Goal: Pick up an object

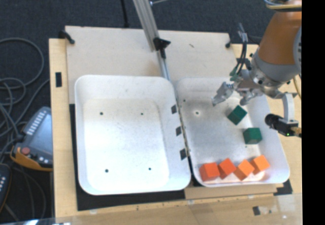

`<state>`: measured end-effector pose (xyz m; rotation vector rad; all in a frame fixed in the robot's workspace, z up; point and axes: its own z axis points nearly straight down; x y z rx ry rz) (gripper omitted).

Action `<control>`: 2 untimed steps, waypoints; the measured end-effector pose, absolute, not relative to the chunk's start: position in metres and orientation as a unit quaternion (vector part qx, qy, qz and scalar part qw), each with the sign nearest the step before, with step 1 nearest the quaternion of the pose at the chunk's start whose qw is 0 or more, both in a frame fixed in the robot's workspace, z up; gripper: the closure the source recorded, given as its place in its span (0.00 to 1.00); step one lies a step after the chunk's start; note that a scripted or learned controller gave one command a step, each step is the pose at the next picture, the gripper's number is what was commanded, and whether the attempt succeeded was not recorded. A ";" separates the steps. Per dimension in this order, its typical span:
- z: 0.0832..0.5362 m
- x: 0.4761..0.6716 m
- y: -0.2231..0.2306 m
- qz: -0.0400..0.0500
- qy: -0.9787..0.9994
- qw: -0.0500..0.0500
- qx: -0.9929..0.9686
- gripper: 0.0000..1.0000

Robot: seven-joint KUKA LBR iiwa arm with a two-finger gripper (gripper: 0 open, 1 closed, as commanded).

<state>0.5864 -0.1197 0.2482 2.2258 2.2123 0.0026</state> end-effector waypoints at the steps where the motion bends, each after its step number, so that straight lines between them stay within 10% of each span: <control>1: 0.260 0.587 -0.122 0.002 0.704 0.004 0.710 1.00; 2: 0.095 0.587 -0.163 0.001 0.706 0.002 0.708 1.00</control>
